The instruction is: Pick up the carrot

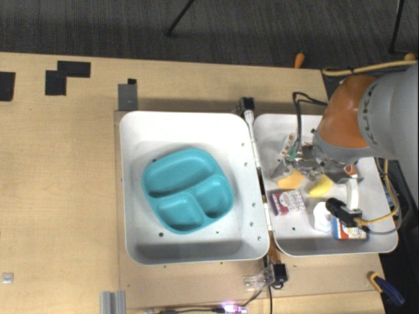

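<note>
The carrot (290, 180) is a small orange piece lying in the right bin (386, 241), near its left side. My gripper (292, 163) hangs just above and behind it, low in the bin, with the grey arm and its orange band (340, 120) reaching in from the right. The carrot's far end sits right under the gripper tip. Nothing is seen lifted off the bin floor.
A yellow item (321, 188) lies just right of the carrot. A maroon packet (288, 203), a white object (321, 218) and a small blue and red box (348, 231) lie in front. The left bin (131, 175) holds a teal divided plate (190, 190).
</note>
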`<state>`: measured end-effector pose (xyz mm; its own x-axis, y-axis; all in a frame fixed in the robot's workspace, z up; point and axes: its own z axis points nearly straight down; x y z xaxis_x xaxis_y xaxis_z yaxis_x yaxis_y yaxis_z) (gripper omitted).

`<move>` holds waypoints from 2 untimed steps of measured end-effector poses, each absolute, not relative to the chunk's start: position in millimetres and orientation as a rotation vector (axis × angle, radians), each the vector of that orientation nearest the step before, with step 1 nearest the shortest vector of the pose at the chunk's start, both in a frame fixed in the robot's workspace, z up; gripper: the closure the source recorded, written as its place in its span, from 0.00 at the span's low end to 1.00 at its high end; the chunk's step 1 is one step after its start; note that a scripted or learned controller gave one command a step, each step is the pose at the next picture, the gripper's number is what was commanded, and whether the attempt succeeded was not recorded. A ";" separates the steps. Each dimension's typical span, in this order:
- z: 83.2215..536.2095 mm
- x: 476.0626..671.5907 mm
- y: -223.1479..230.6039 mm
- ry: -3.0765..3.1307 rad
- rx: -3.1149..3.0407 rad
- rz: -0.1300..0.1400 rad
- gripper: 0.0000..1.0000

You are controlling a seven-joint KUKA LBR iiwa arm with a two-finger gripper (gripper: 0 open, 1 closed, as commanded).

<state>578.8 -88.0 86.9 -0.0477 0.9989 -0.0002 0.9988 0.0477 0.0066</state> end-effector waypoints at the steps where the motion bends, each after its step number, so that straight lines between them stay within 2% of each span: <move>1: 98.8 581.3 -86.0 2.270 2.160 0.013 1.00; 2: 188.0 571.4 -8.5 2.147 2.288 0.014 1.00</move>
<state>571.4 -8.5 188.0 0.0636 0.9980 0.0035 0.9979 -0.0637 0.0092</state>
